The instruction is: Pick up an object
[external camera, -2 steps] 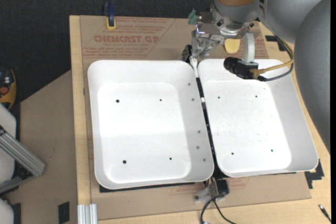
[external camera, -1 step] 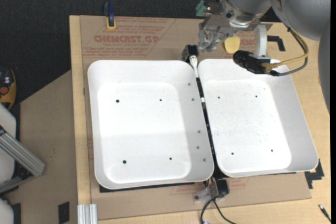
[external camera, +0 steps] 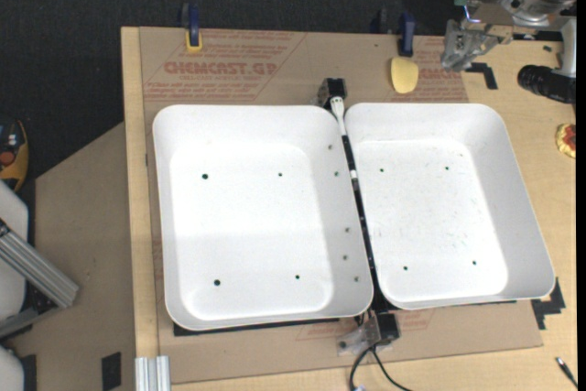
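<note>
A small pale yellow object [external camera: 404, 74] lies on the brown board just behind the right bin [external camera: 513, 197], outside both bins. My gripper [external camera: 461, 50] hangs at the upper right, behind the right bin's far edge and slightly right of the yellow object. Nothing shows in its grasp. The left bin [external camera: 183, 224] sits beside the right one, and their inner walls meet along the middle.
Two blue clamps [external camera: 191, 23] [external camera: 406, 34] hold the board's far edge. A black fitting [external camera: 331, 91] sits at the far end of the seam between the bins. A red and yellow thing [external camera: 567, 140] lies at the right edge of the bench.
</note>
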{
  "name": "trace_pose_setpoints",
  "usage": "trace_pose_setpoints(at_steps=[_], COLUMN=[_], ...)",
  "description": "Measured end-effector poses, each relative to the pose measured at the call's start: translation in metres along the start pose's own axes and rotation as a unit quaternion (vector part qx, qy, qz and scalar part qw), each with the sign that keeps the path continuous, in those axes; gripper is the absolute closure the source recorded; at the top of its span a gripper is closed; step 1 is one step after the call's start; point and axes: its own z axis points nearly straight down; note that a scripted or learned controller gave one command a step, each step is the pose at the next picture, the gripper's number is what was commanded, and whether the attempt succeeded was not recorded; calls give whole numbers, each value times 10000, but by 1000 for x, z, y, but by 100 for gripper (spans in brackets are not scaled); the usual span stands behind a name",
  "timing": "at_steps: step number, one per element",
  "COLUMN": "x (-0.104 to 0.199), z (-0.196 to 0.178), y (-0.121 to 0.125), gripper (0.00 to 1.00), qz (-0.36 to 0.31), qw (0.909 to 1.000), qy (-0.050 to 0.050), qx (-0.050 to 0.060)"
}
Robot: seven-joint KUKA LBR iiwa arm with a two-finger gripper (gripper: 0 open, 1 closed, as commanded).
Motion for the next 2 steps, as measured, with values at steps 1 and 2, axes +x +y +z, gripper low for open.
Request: trace_pose_setpoints(at_steps=[1, 2], x=[55, 112], z=[85, -44], y=[0, 3], gripper=[100, 100], qz=[-81, -99], qw=[9999, 9999], qy=[50, 49], qx=[84, -48])
